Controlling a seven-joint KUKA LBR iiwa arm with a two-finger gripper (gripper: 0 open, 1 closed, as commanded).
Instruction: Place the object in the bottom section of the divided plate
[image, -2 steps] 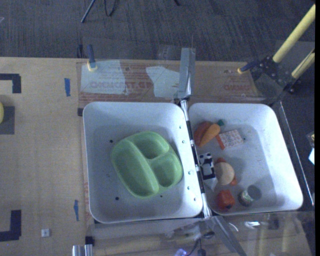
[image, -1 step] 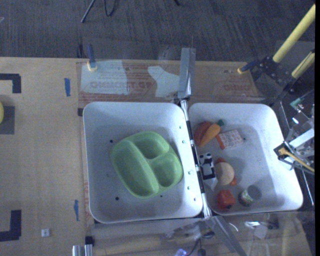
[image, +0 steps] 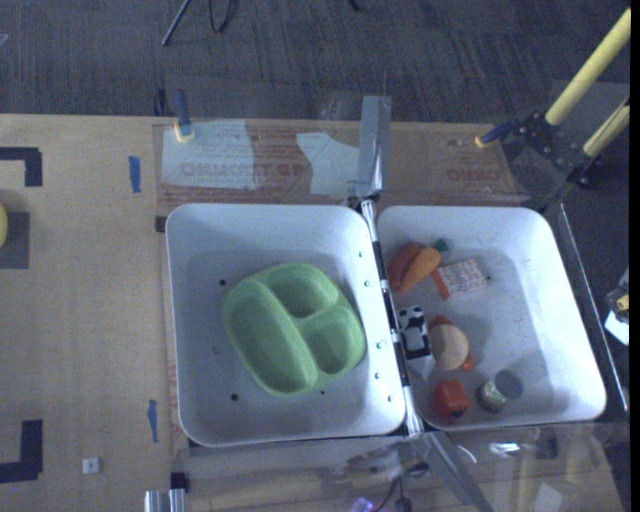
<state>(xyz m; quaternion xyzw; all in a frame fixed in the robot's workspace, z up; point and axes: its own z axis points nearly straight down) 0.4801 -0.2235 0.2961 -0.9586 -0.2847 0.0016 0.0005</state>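
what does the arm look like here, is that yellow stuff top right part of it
Probably not. Those are two slanted yellow bars meeting a dark clamp-like block, with a small blue and orange piece at its left end. That looks more like a stand than a grey arm with an orange band. This picture gives me no arm colours, cables or markings to report.

One fixed camera looks down at a slant from above the worktop, at middling height. Its frame takes in both white bins whole, the left bin and the right bin, with dark floor at the far side.
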